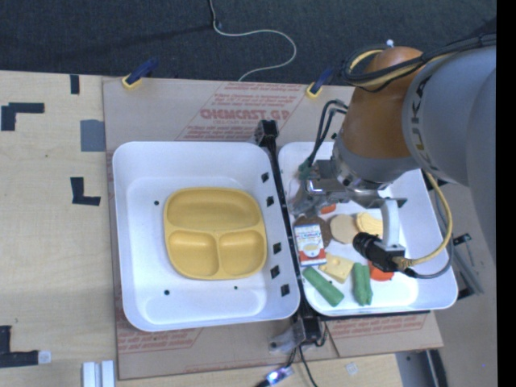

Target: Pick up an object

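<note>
Yellow tray: a three-compartment plate (215,232) lies flat in the middle of the left bin (137,176), with nothing in its compartments.
Right bin: the white bin (431,293) holds a cluster of small toy food pieces toward its left and near side.
Packet: a small red-and-white packet (309,242) lies just beside the divider between the bins.
Green pieces: one long green piece (322,286) lies slantwise near the bin's near edge; a second green piece (362,284) stands just right of it.
Yellow wedge: a pale cheese-like piece (339,268) sits between the packet and the green pieces.
Tan round: a beige disc (344,229) lies under the wrist, partly hidden.
Arm: the grey arm with its orange band (387,103) reaches in from the right and hangs over the right bin's far-left part.
Gripper: the gripper (316,190) sits low above the cluster; whether its fingers are apart or together, I cannot tell.
Bench: brown cardboard (234,111) underlies both bins.
</note>
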Controlling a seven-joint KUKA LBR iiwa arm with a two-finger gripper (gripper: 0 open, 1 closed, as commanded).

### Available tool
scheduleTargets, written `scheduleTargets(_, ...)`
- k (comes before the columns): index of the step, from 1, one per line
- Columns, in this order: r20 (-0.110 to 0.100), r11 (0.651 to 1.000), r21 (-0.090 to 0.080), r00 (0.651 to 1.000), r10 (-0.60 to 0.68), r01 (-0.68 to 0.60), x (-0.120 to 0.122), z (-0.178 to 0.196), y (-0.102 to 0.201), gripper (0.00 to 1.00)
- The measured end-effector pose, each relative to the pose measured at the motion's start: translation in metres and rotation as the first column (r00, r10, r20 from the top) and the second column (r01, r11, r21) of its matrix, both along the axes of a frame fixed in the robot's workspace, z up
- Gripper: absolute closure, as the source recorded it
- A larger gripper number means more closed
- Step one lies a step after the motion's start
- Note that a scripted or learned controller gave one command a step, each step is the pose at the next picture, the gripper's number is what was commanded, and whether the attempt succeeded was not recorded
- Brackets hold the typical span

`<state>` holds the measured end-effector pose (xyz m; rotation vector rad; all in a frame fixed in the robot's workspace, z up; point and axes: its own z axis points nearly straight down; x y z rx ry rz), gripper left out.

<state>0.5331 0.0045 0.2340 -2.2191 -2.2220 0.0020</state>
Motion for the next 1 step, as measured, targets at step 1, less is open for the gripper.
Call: scheduleTargets(1,-0.003,1.000,-0.001,1.000,-0.001,0.001,-0.0079,-0.0189,-0.0029,1.00)
